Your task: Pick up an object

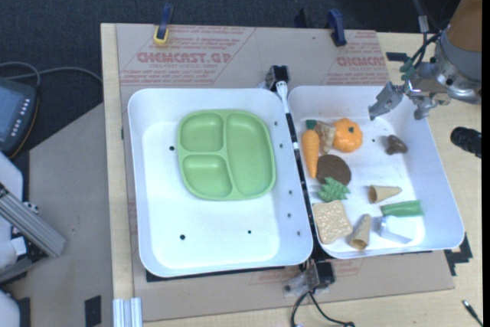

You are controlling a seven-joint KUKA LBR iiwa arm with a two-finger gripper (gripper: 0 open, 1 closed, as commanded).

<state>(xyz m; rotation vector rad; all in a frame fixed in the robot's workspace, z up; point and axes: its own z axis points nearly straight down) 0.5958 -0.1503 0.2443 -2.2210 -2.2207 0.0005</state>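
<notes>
Up at the right bin's [452,204] far right corner, the tool [401,106] hangs with its two fingers spread wide apart, one reaching left over the white floor, the other by the rim; nothing sits between them and they touch no object. The grey arm [464,50] comes in from the right edge above it.

Below and left of the tool lies a patch of bare bin floor, with only a small dark brown lump [396,144] just beneath the fingers, apart from everything else. The bin's right wall runs close beside the tool. The other toys crowd the bin's left half and near end: an orange fruit [347,135] touching a tan piece, a carrot [310,152] along the dividing rim, a brown round disc [334,168], a green leafy piece [333,190], a speckled cracker [332,220], a cone [383,194], a green stick [402,207] and a tan tube [360,232] near the front wall.

The left bin [153,241] holds a light green divided plate [227,155], lying flat toward its far side, with open white floor in front of it. Both bins rest on a cardboard-covered counter [122,73].
</notes>
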